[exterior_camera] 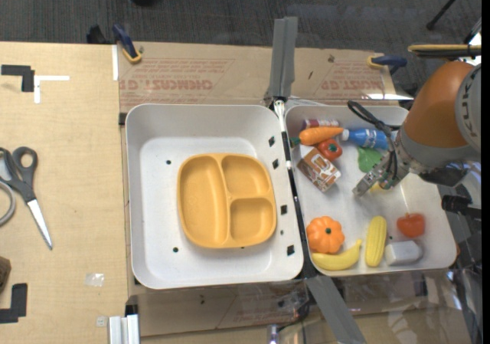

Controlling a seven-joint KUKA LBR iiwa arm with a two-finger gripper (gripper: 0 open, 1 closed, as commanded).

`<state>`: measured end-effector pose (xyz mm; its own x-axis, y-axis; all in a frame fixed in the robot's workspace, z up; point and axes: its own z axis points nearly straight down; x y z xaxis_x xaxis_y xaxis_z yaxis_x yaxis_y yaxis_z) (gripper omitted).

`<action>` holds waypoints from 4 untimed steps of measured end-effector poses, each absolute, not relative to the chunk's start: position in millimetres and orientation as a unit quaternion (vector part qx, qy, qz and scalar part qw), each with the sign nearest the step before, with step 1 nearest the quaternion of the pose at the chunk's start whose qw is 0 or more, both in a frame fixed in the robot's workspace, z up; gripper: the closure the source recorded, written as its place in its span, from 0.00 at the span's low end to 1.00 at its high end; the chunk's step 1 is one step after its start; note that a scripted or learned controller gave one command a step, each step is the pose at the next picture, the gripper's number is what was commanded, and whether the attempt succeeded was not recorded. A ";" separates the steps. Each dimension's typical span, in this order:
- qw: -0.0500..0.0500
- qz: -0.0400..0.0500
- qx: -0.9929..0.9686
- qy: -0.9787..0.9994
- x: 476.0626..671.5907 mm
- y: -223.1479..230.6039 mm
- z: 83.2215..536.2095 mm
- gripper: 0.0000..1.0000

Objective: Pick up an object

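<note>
My gripper (370, 181) hangs low over the middle of the right bin (432, 195), above bare white floor. It is just below a green object (369, 157) and to the right of a brown carton (318, 169). Nothing shows in its grasp. Further back lie a carrot (320, 134), a small red vegetable (331, 149) and a blue bottle (364, 136). Along the front are an orange pumpkin (325, 234), a banana (337, 259), a corn cob (375, 240), a red item (411, 224) and a grey block (403, 252).
The left bin (145, 181) holds a yellow divided plate (227, 200). Scissors (27, 185) lie on the bench at far left. The arm's orange band (440, 109) reaches over the right bin's back right corner.
</note>
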<state>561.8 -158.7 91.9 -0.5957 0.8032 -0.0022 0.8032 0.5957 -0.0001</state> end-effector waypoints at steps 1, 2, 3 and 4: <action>0.001 -0.001 0.480 0.877 609.7 -87.9 218.9 1.00; 0.001 -0.001 0.556 0.831 650.4 -51.4 273.9 1.00; 0.001 -0.001 0.632 0.775 659.2 -145.6 337.2 1.00; 0.001 -0.001 0.780 0.626 659.2 -219.3 356.9 1.00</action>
<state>659.2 -219.3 356.9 0.2171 0.9761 -0.0029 0.9761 -0.2171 -0.0010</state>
